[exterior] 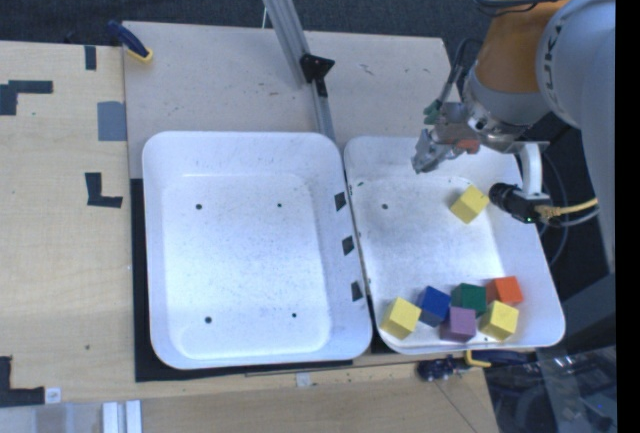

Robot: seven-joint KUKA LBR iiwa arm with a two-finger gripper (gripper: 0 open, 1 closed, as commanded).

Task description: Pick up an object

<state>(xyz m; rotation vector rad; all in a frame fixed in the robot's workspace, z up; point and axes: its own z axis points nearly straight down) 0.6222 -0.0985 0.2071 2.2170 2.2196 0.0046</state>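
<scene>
Dark carpet-like flooring runs behind the counter, a pale wooden top carrying two shallow white bins side by side. We see the left bin with only dark specks on its floor, and the right bin holding all the blocks.

At about 2 o'clock in the right bin the arm comes in, grey with an orange band, and its gripper points down near the bin's far rim. We call it the jaws, but we cannot tell whether they are apart or together: the tips blur into one small grey shape, and we see nothing between them.

A lone yellow block lies at about 4 o'clock from the jaws, near them but apart. Along the bin's 6 o'clock edge sits a cluster: a yellow block, a blue block, a purple block, a green block, an orange block and another yellow one. They crowd together, so we cannot tell which ones touch.

A slanted metal rail crosses the counter from 12 o'clock, its top cut off by the frame edge. A blue and yellow object lies at the counter's 10 o'clock corner, too small to identify.
</scene>
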